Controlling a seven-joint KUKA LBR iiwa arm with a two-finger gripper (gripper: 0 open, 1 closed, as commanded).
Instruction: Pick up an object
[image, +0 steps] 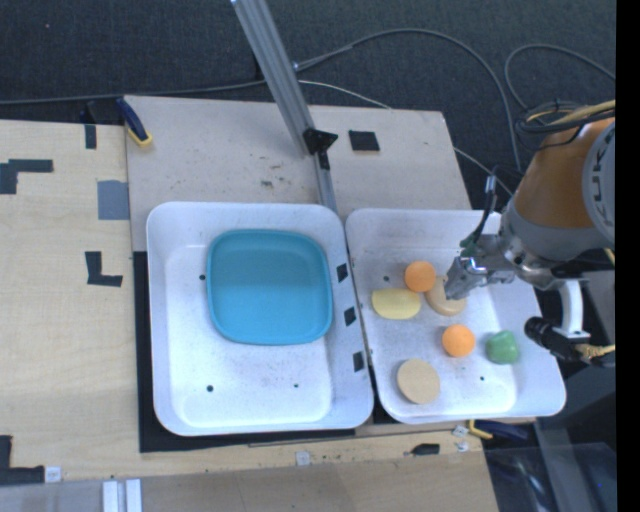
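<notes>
While the arm was reaching into the right bin, nothing looked picked up yet, so I'd say the job was barely at the grab stage. The jaws were down low over a tan round piece, touching it or just above it, hard to call from that angle. Couldn't tell whether they were spread or pinched either, too small and dark. An orange ball sat just left of them, with a yellow lump beside it. Another orange ball, a green thing and a tan disc lay nearer the front of that bin. The left bin just held a blue plate. Closing on something and lifting was all still to do, I reckon.
</notes>
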